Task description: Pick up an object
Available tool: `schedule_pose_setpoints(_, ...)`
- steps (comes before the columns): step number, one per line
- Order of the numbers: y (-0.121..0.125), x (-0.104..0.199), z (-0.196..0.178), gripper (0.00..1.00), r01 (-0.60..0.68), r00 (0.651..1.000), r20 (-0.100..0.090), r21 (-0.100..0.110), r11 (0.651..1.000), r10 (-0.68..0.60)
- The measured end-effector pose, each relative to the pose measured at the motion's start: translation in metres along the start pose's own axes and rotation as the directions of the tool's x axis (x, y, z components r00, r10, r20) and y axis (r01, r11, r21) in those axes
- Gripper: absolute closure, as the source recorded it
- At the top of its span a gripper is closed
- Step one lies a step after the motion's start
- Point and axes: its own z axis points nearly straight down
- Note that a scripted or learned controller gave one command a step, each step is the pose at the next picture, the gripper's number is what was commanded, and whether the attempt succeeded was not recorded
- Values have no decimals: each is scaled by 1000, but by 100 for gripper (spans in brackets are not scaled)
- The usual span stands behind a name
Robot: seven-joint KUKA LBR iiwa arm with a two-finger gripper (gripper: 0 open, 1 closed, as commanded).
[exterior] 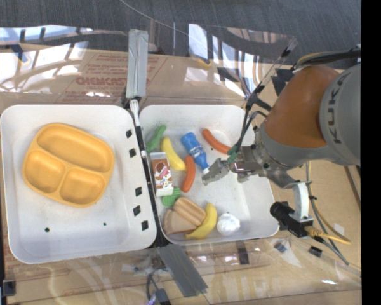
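Observation:
The right bin [257,218] holds several toy foods. A blue bottle [193,146] lies near the middle, with an orange sausage [216,141] to its right and a second orange sausage [188,173] below it. My gripper [216,171] hangs over the bin's middle, just right of the blue bottle and the lower sausage, and nothing shows in its grasp. At the left are a yellow banana [171,154], a green piece [155,137] and a small printed carton [161,173]. Along the near side lie a tan bread slice [183,216], another banana [208,221] and a white ball [228,223].
The left bin [25,240] holds a yellow divided plate [68,164]. A grey divider [137,62] runs between the bins. The arm's orange band [298,110] and grey body overhang the right bin's right side. Cables [324,234] trail at the lower right.

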Motion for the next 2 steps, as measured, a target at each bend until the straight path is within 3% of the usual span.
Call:
schedule_pose_setpoints(1,31,-38,70,0,-427,904,1,4,904,427)
schedule_pose_setpoints(2,91,20,116,0,-257,966,-1,-1,966,257)
